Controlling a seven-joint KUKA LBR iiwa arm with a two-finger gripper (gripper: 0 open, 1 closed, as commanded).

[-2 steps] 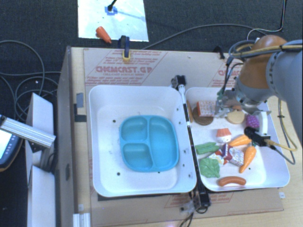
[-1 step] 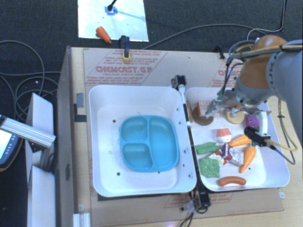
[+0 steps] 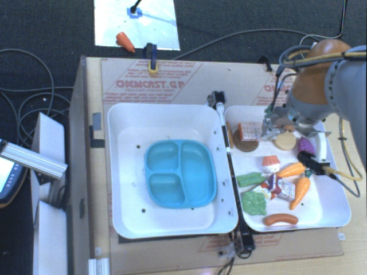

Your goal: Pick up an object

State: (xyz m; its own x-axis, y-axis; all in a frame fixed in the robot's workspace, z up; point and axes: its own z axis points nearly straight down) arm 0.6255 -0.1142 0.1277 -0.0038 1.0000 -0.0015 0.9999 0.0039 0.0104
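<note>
Now the arm (image 3: 321, 79) reaches in from the right and its tool (image 3: 269, 129) is low over the far part of the right bin (image 3: 338, 211). The tool is just beside a small red and white box (image 3: 248, 132), which lies on a brown round piece (image 3: 245, 144). I cannot tell if the tool is released or clenched, because it is too small and dark against the bin, and I see nothing between its tips.

The right bin holds the toy food. A pale round piece (image 3: 284, 141) lies just beside the tool, and a purple piece (image 3: 306, 144) is near it, partly under the arm. Toward the middle there is a small red and white piece (image 3: 271, 163), an orange carrot (image 3: 292, 169) and a second carrot (image 3: 300, 191). Two green leaves (image 3: 250, 179) (image 3: 254, 201) lie near the bin's left wall, with a small colourful packet (image 3: 281, 188) between them and the second carrot. A sausage (image 3: 280, 219) lies at the near edge.

The left bin (image 3: 126, 153) holds a blue plate with three compartments (image 3: 179, 173). Both bins stand side by side on the surface (image 3: 172, 82), which is covered with printed cardboard.
</note>
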